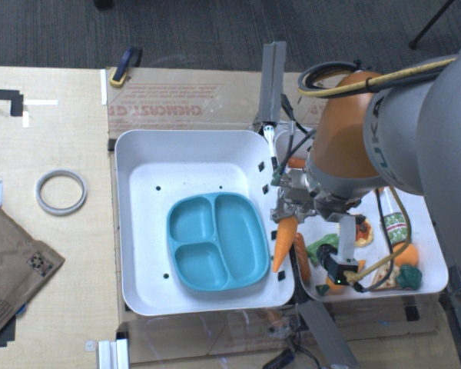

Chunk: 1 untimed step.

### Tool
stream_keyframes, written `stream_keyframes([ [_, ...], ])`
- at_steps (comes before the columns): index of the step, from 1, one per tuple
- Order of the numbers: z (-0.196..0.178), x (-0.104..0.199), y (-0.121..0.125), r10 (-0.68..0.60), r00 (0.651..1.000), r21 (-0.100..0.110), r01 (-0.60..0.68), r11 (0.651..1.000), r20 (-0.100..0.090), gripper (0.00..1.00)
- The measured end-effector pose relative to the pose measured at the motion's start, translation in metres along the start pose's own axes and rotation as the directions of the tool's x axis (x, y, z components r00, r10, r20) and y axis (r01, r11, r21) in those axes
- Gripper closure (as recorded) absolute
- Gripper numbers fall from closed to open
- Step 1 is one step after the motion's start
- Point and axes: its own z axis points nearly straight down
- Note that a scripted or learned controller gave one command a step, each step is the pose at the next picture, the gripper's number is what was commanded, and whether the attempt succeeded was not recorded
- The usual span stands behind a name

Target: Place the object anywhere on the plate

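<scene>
Camera view, read from the left: I see a brown paper bag [11,271] at the far edge of the counter [69,137], and just above it a grey tape ring [61,191] lying flat. A small blue-and-yellow tool [126,64] sits at the back edge of the cardboard sheet [177,98] behind the bins.

Next comes the left bin [138,175], and in it the blue plate [217,241] with 3 compartments, resting flat a little right of the bin's middle. Nothing lies on the plate as far as I can see.

At the wall between the 2 bins I see the carrot [283,242], an orange toy one, hanging nearly upright with its tip pointing down, just right of the plate and apart from it. Its thick end runs up into the gripper [290,210]; the fingers look clamped on that end, though the wrist hides much of them.

The arm [353,141], with its orange band, covers the top of the right bin [430,229]. Below it that bin holds a jumble of toy foods, among them a green piece [323,246], a bottle with a red and green label [393,223] and a dark green piece [409,277].
</scene>
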Motion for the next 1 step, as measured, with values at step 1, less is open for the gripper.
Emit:
stream_keyframes([
  [1,0.0,0.0,0.0,0.0,1.0,0.0,0.0,1.0,0.0,0.0],
])
